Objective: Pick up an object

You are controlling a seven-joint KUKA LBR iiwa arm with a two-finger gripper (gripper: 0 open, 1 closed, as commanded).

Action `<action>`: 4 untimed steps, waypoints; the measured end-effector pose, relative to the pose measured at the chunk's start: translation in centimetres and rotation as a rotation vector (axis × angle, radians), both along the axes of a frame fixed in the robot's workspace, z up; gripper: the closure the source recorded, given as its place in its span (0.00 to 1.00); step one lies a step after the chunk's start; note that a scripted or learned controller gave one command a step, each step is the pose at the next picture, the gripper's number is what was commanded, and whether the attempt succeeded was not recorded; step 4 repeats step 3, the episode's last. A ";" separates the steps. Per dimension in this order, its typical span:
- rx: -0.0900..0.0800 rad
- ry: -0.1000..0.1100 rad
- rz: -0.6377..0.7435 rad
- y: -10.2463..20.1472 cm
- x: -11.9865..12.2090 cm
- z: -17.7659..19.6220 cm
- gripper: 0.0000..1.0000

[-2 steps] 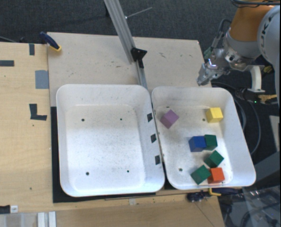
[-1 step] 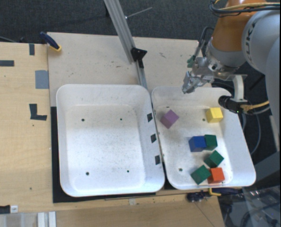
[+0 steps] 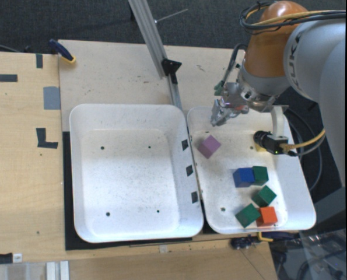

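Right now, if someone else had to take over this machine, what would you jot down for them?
Gripper: hovering over the top-left corner of the right bin, holding nothing that I can see; fingers too blurred to judge.
Things: purple block just below the gripper; blue block touching a green block; another green block; a third green block beside the orange block. All lie in the right bin.
Done: nothing lifted yet.
Left: grasp and raise one block; purple looks nearest.

No legible text, labels or numbers.
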State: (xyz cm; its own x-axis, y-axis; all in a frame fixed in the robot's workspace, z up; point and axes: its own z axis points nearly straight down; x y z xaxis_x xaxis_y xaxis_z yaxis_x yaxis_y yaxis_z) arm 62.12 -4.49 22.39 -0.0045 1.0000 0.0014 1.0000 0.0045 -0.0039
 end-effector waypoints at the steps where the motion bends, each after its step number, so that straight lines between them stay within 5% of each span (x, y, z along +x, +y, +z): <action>1: 0.000 0.000 0.002 5.5 -2.7 -0.6 1.00; 3: 0.001 -0.002 0.003 14.5 -6.7 1.6 1.00; 4: 0.001 -0.002 0.003 14.5 -6.7 1.6 1.00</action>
